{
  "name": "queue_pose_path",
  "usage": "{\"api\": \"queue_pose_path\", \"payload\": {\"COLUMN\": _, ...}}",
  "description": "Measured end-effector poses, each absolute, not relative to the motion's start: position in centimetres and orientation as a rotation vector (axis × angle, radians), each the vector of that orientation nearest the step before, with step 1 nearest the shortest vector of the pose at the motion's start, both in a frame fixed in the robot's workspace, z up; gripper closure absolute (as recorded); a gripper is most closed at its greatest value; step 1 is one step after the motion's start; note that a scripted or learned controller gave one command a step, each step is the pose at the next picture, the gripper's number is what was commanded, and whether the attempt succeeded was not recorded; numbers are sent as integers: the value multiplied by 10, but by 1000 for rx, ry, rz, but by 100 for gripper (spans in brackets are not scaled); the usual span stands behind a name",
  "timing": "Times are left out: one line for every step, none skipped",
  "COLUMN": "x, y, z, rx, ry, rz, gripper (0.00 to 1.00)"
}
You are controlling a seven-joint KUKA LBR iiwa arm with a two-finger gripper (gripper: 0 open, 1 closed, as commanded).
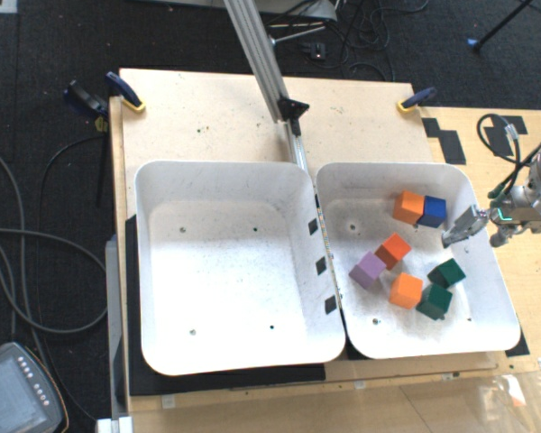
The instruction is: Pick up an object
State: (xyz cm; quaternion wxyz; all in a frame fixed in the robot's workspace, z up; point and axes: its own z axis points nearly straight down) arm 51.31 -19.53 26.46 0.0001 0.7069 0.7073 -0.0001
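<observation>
The blocks lie in the right bin [487,327]: an orange block [409,207] touching a blue block [434,210] at the far side, then another orange block [394,249], a purple block [370,270], a third orange block [406,290] and two green blocks [448,273] nearer. The tool [464,226] hangs at the right wall of this bin, and whether it is apart or together I cannot tell. The blue block lies just to its left and slightly farther, the upper green block just nearer, so I judge these two the closest targets.

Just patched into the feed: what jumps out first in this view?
A cluster of coloured blocks in the right bin: orange block touching a blue block near the back, a purple block and two green blocks lower down. The claw hangs at that bin's right side, beside the blue block.
</observation>
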Motion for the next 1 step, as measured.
{"api": "queue_pose_path", "payload": {"x": 523, "y": -198, "z": 210, "rx": 2224, "ry": 2224, "rz": -4, "gripper": 0}}
